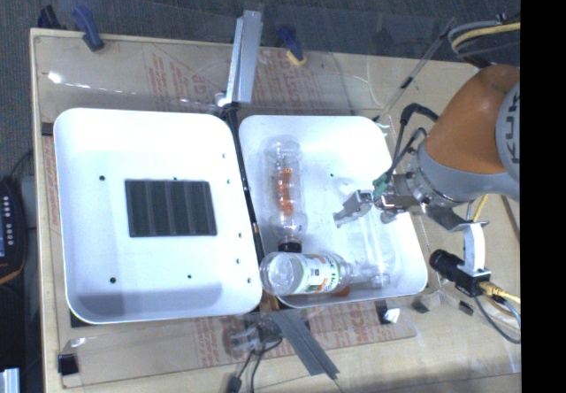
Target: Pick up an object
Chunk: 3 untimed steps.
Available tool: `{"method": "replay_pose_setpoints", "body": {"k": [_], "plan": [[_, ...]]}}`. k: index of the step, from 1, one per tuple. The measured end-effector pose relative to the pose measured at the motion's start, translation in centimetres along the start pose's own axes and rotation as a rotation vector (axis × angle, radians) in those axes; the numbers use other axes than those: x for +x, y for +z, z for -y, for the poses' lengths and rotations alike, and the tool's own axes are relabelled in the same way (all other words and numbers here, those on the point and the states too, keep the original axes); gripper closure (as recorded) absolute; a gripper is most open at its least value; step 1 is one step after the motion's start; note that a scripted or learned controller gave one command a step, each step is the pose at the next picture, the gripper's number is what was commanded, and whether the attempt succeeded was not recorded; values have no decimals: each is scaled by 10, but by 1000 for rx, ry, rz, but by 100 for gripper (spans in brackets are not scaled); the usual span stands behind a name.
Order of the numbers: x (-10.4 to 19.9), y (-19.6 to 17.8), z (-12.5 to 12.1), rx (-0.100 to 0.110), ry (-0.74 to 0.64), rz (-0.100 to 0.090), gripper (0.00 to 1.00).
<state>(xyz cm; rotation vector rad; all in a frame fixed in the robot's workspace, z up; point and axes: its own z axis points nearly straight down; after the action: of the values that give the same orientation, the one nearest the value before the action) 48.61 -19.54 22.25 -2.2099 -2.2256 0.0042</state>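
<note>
bottle by the near wall [309, 273]: clear plastic with a label, lying on its side in the right bin [354, 130], pressed against the front wall. Long axis runs roughly left-right, the wide round end pointing left toward the divider, the narrow end off to the right.
upright-lying bottle [285, 183]: second clear one with orange stuff inside, long axis front-to-back, just right of the divider. Its near end almost touches the first bottle.
end effector [355, 207]: hovering over the right side of that bin, nothing between the fingers that I can see; whether they're spread or closed, honestly can't tell.
what could go wrong: round slick bottles roll, so a pinch off-centre probably squirts one away. The one jammed at the wall leaves little room for a finger.
left bin [80, 161]: just a dark ribbed panel [171, 207] in it.
bench [53, 64]: clamps at the back edge.
</note>
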Motion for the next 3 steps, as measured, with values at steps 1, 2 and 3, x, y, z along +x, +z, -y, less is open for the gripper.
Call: {"method": "replay_pose_setpoints", "body": {"k": [1,2,3], "plan": [[96,68,-70,0,-67,2,0],[73,131,-96,-1,-80,2,0],[73,119,-97,-2,-82,2,100]]}}
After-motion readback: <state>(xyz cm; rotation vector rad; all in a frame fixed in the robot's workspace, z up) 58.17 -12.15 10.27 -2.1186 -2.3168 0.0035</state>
